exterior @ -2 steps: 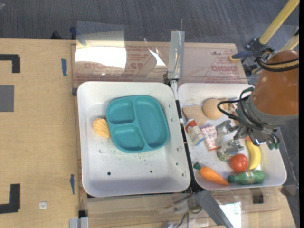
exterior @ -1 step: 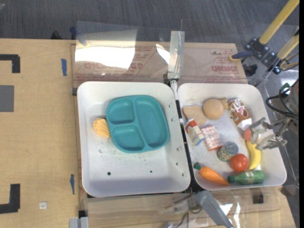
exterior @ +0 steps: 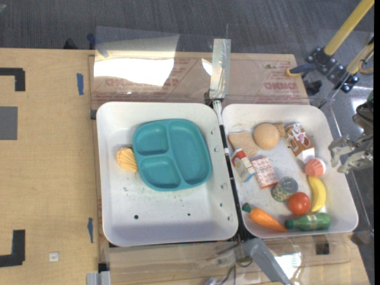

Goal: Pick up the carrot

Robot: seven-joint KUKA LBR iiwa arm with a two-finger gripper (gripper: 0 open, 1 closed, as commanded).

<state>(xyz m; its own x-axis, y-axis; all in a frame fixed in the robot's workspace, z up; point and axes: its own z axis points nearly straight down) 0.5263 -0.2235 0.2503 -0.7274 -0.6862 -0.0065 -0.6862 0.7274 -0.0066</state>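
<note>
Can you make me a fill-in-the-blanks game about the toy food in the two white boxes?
1. The carrot lies in the ____ bin as the camera sees it.
2. The divided plate in the other bin is coloured ____.
3. The yellow fruit next to the tomato is a ____.
4. The shell-shaped toy touches the plate on its ____ side.

Missing words: right; teal; banana; left

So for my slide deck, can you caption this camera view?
Gripper poised at the right bin's edge, carrot lying at its near edge, teal tray in the left bin.
</note>
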